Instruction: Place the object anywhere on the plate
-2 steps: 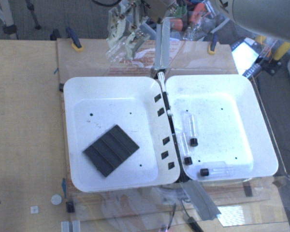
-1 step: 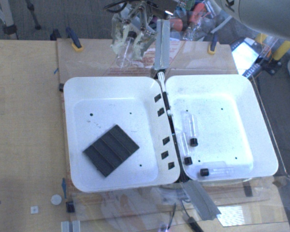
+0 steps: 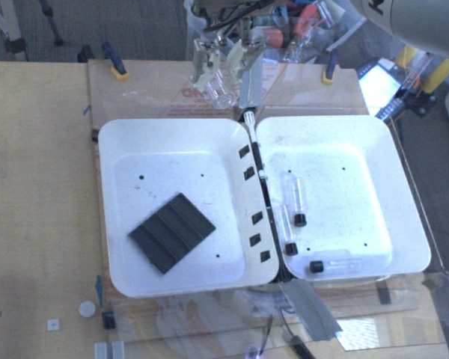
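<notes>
My gripper (image 3: 226,69) hangs above the far edge of the bins, fingers spread, holding nothing. The clear tubes (image 3: 294,193) lie in the right bin (image 3: 404,200). The dark ridged plate (image 3: 172,232) lies in the left bin (image 3: 120,148).

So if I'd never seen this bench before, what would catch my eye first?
Probably the dark ribbed plate, lying askew in the left white bin and stark against it. Next, the clear tubes with black caps in the right white bin, near its left wall. Then the arm's tool, hanging above the bins' far edge.
</notes>
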Tool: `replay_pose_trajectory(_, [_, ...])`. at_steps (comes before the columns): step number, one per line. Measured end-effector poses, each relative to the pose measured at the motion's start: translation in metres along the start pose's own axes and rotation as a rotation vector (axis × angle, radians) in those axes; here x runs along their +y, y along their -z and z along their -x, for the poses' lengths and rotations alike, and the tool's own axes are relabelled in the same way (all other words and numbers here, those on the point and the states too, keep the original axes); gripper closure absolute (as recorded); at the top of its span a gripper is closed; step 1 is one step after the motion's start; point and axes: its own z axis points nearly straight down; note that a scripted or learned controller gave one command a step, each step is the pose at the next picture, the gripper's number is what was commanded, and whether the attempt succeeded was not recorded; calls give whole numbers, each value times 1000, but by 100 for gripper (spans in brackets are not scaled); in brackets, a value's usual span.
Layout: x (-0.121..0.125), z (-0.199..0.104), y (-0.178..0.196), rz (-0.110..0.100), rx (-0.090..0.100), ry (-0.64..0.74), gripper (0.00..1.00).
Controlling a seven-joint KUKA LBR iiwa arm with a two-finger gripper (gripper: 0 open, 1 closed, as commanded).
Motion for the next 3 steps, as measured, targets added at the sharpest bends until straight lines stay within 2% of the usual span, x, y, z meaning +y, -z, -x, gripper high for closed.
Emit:
replay_pose_trajectory(1, [-2, 19, -9, 0, -1, 679, 100])
replay_pose_trajectory(2, [-2, 20, 0, -1, 0, -75, 100])
replay_pose_trajectory(3, [-2, 21, -1, -1, -1, 419, 100])
